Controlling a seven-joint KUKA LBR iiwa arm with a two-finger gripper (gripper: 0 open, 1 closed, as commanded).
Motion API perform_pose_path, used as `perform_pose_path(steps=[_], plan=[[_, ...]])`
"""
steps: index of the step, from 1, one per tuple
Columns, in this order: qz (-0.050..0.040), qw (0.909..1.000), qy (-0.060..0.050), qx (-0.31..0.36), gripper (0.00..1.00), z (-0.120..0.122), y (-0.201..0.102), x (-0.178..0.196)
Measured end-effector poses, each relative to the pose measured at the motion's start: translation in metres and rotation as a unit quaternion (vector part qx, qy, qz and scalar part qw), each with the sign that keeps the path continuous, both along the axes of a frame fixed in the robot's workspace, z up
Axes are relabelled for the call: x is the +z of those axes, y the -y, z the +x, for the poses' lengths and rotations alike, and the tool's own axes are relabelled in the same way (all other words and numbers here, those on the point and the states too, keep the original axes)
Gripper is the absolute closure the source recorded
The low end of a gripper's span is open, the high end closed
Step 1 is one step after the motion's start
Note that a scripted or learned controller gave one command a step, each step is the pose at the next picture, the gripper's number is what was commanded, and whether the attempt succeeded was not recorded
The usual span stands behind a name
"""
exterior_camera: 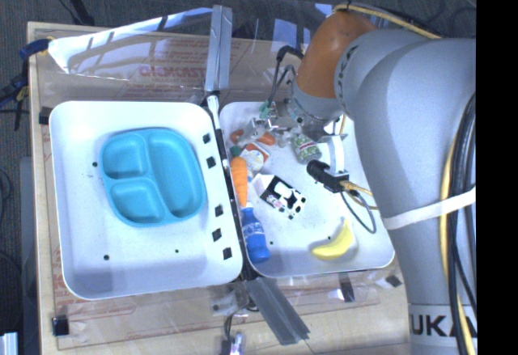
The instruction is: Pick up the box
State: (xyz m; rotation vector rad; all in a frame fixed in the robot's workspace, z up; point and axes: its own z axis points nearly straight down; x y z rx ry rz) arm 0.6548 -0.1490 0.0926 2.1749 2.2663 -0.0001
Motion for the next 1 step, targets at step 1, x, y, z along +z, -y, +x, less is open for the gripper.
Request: perform_pose_path(steps=[1], plan=[[-0.004,0.9994,0.001,0.034,0.0,-0.0213,-0.0295,0.0012]])
